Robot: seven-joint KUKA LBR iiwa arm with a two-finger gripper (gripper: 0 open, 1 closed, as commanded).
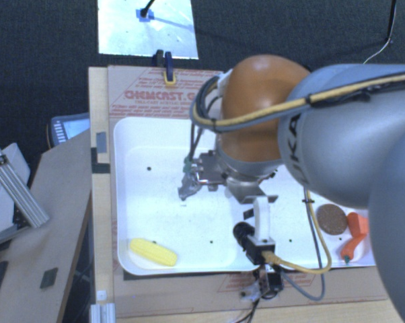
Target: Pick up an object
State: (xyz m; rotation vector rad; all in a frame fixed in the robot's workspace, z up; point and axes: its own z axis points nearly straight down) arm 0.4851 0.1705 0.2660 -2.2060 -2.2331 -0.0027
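Camera view looks down on two white bins. Nearest to us, at about 7 o'clock in the left bin [132,180], lies a yellow corn cob [153,252]. It rests on its side close to the near wall, all by itself. It looks like a toy, so I think it is light and a bit bumpy, maybe smooth plastic that can slip. It is long and round, so it could roll away if pushed on one end. The best place to hold it is across its fat middle, with one finger on each long side.

At about 4 o'clock, in the right bin [303,264], sit a round brown disc [332,218] and an orange carrot [354,233]. The disc is flat and looks hard to get under. The carrot is thin and sits by the arm, partly hidden.

A little farther back, near the middle of the left bin, hangs the gripper [187,188]. It points down at bare white floor. Whether its jaws are apart or closed is too blurry to tell, and nothing can be seen between them. The corn is well apart from it, toward 7 o'clock.

Farthest back, at 12 o'clock, the big grey arm [350,140] with its orange band [260,106] covers much of the bins.
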